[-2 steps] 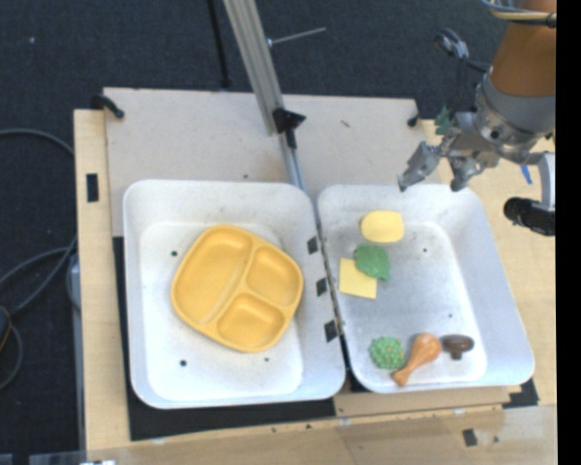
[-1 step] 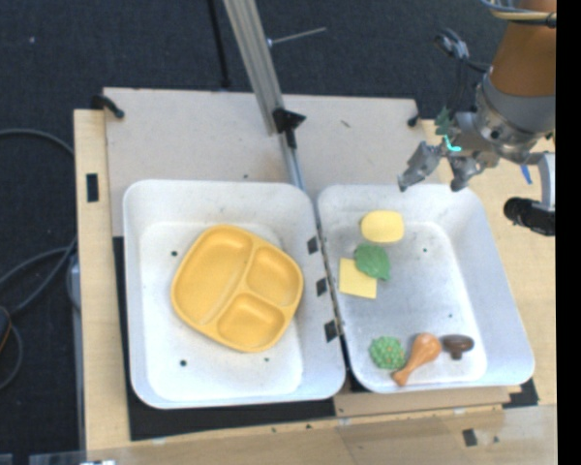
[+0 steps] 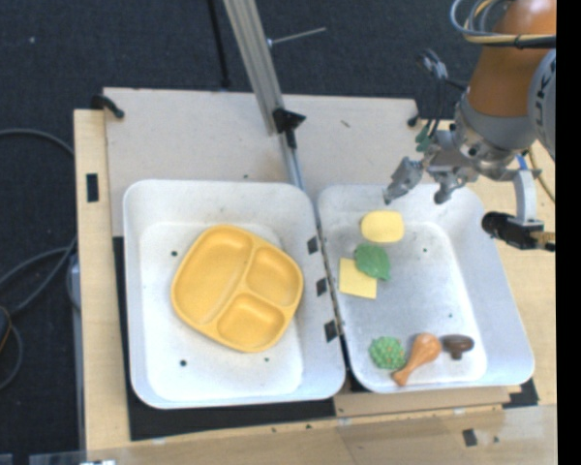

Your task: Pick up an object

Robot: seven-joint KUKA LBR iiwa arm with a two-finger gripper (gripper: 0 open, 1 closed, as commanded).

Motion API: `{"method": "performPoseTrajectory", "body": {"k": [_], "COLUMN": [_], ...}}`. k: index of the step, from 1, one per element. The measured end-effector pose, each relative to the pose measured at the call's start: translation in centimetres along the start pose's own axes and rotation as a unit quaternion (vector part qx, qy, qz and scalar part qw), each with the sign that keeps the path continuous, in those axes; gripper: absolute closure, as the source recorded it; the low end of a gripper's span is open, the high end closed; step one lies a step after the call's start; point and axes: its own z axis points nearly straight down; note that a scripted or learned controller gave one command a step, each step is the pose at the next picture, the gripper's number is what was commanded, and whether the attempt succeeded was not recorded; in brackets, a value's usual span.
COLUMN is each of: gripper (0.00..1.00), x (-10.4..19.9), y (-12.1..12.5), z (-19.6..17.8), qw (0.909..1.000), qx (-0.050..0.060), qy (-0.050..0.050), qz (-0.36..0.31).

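Hovering my two-finger gripper [image 3: 424, 184], fingers spread and holding nothing, I judge the rounded pale-yellow plastic lump [image 3: 382, 227] lies just below-left.

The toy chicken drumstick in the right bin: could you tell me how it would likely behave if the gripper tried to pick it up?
The drumstick looks like smooth moulded plastic, so probably rigid, light and somewhat slippery. Its bulbous end tapering to a thin shank suggests it may pivot if pinched off-centre. It lies beside the green broccoli piece and brown mushroom, which could get nudged.

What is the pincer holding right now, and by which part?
Nothing. The pincer hangs open above the right bin, with no object between its fingers.
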Motion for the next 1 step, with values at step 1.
{"method": "performPoseTrajectory", "body": {"k": [1], "gripper": [0.0], "x": [0.08], "y": [-0.66], "z": [4.45], "qw": [1.0], "qx": [0.0], "qy": [0.0], "qz": [0.002]}}
